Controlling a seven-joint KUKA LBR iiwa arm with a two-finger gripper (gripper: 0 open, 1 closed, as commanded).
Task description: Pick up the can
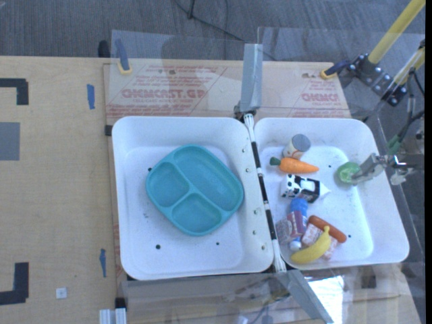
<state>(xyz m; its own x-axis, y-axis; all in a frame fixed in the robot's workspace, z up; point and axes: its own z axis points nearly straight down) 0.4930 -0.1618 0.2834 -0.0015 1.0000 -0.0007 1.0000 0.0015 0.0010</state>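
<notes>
The left bin (135,248) carries a teal divided plate (194,189). The right bin (385,241) beside it holds all the small items. Taking the toy carrot (298,166) as landmark: the can (297,144) sits just behind it, toward the bin's back wall, touching or nearly so. It seems upright, grey lid facing up, so its long axis runs roughly vertical, though it is small and hard to read. A black-and-white toy (299,187) lies just in front of the carrot, and a banana (314,250) well in front.

The gripper (373,166) hangs right of the carrot, by a green object (347,173); whether it is open or closed I cannot tell.

A good approach would probably be a descent from above, straddling the can clear of the carrot.
</notes>
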